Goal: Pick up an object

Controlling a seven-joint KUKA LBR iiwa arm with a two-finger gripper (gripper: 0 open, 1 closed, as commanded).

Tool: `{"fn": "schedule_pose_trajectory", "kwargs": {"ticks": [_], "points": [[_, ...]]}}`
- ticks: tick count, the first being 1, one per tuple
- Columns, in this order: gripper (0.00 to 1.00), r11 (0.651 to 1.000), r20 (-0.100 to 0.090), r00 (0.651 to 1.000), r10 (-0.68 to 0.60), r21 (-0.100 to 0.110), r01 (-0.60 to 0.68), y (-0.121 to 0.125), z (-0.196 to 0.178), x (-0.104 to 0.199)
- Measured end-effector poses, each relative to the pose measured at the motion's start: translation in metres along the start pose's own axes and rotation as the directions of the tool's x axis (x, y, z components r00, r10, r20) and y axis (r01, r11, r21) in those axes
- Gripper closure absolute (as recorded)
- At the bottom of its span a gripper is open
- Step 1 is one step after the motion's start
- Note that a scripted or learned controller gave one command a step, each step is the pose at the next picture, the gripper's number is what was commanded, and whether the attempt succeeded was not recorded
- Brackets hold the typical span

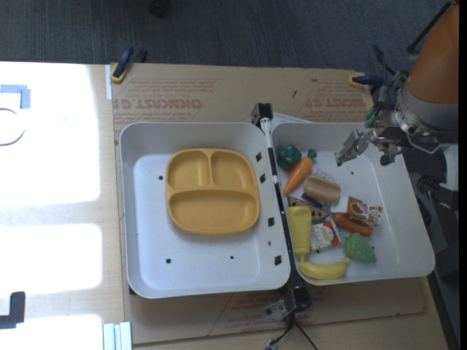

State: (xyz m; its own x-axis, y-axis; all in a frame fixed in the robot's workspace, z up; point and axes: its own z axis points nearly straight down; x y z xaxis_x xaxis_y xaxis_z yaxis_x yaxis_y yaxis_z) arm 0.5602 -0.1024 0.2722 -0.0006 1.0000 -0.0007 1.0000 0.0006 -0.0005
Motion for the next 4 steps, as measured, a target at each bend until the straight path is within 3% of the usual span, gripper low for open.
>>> {"fn": "schedule_pose_trajectory", "kwargs": {"ticks": [1,2,3,4], "points": [[0.0,0.997,-0.001,0.997,0.081,0.001,-0.081,-0.012,0.18,0.008],[1.0,0.996,-0.001,0.996,0.085,-0.001,-0.085,-0.011,0.17,0.008],[0.0,0.996,-0.001,0.996,0.084,0.0,-0.084,-0.011,0.17,0.008],[0.0,0.987,-0.001,0.987,-0.16,-0.001,0.16,-0.045,0.18,-0.005]]}}
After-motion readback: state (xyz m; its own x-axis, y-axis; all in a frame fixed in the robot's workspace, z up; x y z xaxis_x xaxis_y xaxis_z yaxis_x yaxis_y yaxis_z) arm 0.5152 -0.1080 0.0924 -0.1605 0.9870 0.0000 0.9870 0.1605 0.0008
